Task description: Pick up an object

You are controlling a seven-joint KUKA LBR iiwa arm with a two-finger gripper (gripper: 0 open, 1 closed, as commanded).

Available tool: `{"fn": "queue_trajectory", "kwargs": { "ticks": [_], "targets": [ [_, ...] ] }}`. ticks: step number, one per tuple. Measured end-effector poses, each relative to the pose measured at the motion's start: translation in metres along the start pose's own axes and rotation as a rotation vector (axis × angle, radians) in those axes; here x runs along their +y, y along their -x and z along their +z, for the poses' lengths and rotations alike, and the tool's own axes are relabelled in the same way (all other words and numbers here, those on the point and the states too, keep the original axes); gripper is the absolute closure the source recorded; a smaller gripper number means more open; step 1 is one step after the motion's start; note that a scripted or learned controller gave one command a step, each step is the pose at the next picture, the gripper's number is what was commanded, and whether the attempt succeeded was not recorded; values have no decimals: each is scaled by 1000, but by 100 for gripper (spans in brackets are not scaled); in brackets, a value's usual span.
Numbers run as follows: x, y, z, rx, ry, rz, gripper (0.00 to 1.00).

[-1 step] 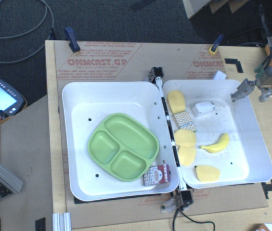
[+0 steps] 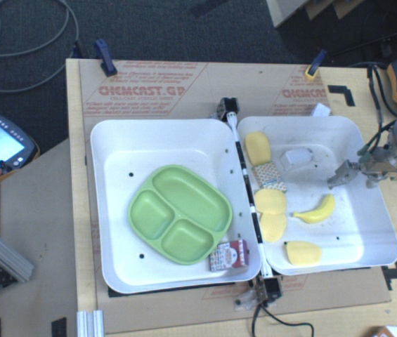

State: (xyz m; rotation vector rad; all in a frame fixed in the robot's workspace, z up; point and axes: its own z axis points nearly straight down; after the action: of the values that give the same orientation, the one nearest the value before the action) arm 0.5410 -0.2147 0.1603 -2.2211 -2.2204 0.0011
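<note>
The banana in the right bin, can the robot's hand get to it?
Probably yes. The banana lies by itself on the bin floor, apart from the other yellow pieces, and the hand is just above and to its right with nothing between them.

- Green divided plate [image 2: 179, 213] in the white left bin [image 2: 107, 188]
- Yellow banana [image 2: 317, 210]
- Pale yellow pieces [image 2: 257, 147] in the white right bin [image 2: 377, 241]
- Red-and-white carton [image 2: 228, 255]
- Checked packet [image 2: 268, 175]
</note>
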Motion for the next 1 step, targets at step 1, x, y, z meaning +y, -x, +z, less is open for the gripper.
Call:
{"fn": "queue_trajectory", "kwargs": {
  "ticks": [1],
  "targets": [
    [-18,-27,75,0,1,0,0]
  ]
}}
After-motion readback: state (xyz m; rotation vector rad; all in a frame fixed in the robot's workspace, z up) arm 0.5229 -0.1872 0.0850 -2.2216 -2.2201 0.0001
